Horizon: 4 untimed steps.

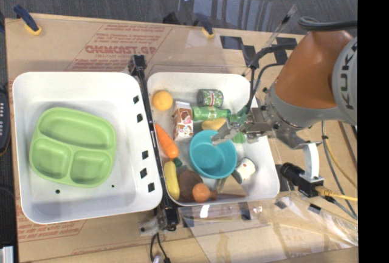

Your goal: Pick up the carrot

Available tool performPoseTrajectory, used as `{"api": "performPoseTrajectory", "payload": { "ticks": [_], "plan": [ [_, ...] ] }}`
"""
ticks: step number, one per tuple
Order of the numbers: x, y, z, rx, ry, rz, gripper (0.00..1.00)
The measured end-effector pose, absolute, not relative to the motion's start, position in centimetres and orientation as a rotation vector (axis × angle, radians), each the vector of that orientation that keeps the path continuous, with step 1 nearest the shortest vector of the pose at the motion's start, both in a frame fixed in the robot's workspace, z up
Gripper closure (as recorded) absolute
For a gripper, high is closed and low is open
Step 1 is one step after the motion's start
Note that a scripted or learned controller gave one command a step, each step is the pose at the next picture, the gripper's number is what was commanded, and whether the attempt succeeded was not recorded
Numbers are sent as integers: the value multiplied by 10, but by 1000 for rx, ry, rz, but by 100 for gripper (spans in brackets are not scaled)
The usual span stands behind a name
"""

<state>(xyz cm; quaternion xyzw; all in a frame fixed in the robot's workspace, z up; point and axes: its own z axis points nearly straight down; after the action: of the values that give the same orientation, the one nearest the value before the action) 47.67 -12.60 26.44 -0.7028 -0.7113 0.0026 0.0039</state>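
Crowding the near end of the right bin are a brown round thing, a small orange ball and a yellow corn-like piece, all touching or nearly so. Just beyond them the carrot lies along the bin's left wall, slanted, with the corn piece at its near tip and a small carton just to its right. Right of it sits the blue bowl, and the end effector hovers at the bowl's far rim, well right of the carrot; how wide it stands I cannot tell. A descent here would likely hit the bowl. Farther on lie an orange fruit, a green bottle and a can. The left bin bears a green tray.
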Motion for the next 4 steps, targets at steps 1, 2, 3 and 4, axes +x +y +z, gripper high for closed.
{"api": "performPoseTrajectory", "payload": {
  "ticks": [1,2,3,4],
  "plan": [
    [473,-92,126,-2323,-2092,17,0],
    [475,-97,90,-2659,-1651,11,0],
    [480,-95,104,-2650,-1676,0,100],
    [489,-93,99,-2925,-1133,-49,100]
  ]
}}
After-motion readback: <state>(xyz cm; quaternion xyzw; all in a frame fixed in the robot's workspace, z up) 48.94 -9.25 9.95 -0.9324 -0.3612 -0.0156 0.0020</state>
